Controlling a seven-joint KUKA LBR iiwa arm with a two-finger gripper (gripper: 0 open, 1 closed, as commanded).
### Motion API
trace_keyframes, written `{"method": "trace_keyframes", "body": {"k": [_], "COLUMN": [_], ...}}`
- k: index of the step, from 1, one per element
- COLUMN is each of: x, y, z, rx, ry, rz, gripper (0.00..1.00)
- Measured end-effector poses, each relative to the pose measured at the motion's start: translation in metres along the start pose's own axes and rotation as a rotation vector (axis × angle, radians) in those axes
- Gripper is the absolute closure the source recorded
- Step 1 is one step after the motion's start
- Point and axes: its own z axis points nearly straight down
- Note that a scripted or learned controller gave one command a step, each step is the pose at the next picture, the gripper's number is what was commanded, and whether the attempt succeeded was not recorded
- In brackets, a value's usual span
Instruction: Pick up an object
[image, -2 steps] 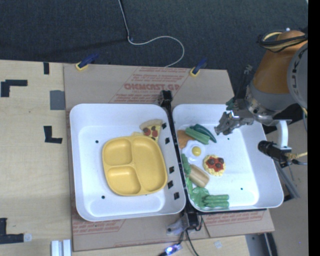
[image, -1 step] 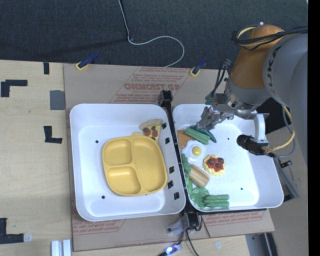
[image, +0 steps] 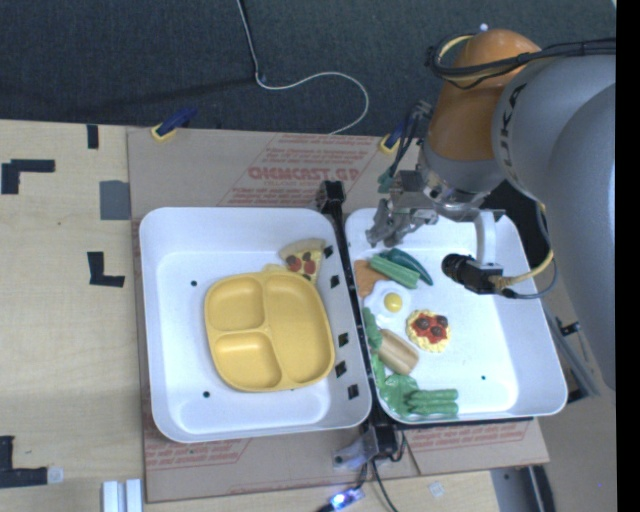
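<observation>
Two white bins sit side by side, and reading from nine o'clock across, the left bin (image: 160, 300) carries a yellow divided plate (image: 268, 332) at its centre, with a toy pizza slice (image: 304, 257) lying just off the plate's one o'clock corner, near the wall shared with the other bin. The right bin (image: 520, 350) has its toys crowded along its nine o'clock side: a green pepper (image: 400, 268) at the top of the cluster, a fried egg (image: 391, 300) just below it, a small round pizza (image: 428, 330) at four o'clock from the egg, a hot dog (image: 396, 352) lower down, and green beans (image: 432, 402) at the six o'clock end.

The claw (image: 385, 235) hangs over the upper left corner of the right bin, its dark fingers pointing down; whether they are spread or pressed together I cannot tell, and nothing is visibly pinched between them. The step in hand looks like the approach, with the grasp not yet made. The likeliest target is the green pepper, which lies just beside the fingertips at roughly five o'clock from them, apparently not yet touched. The next move likely calls for a small shift toward five o'clock and a descent so the fingers straddle the pepper's narrow width. The bin wall and the neighbouring egg leave little room for error.
</observation>
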Motion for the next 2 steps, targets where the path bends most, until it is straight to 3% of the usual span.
{"method": "trace_keyframes", "body": {"k": [1, 2], "x": [0.000, 0.002], "y": [-0.007, -0.013], "z": [-0.008, 0.012], "rx": [0.001, 0.003], "ry": [-0.001, -0.003], "rz": [0.004, 0.006], "gripper": [1.00, 1.00]}}
